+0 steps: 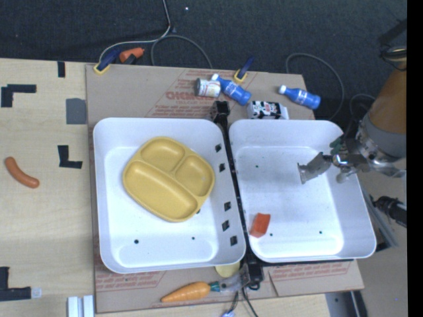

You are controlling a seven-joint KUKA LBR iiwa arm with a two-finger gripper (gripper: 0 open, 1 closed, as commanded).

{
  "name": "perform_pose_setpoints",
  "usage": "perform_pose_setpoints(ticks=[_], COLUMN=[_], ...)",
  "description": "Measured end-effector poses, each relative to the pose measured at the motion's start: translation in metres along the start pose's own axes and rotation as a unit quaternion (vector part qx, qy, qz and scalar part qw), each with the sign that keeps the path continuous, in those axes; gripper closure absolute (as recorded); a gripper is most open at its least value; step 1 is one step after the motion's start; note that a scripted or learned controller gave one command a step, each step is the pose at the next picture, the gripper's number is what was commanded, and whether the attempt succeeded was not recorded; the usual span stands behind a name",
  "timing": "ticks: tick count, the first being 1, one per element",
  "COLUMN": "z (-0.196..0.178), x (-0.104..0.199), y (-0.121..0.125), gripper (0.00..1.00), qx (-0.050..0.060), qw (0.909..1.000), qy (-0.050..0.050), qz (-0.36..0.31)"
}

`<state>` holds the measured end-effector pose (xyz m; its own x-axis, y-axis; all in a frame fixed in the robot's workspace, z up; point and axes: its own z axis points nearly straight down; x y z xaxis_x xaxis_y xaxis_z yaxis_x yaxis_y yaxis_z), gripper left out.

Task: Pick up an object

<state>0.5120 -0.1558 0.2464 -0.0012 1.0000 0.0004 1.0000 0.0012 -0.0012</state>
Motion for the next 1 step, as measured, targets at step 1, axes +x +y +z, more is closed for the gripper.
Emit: perform_pose_setpoints(ticks=[1], z=[0.1575], x=[0.0632], y=[0.0363], gripper=[0.0], qx=[0.006], qw=[1.0], qy=[0.002], qz=[-0.003])
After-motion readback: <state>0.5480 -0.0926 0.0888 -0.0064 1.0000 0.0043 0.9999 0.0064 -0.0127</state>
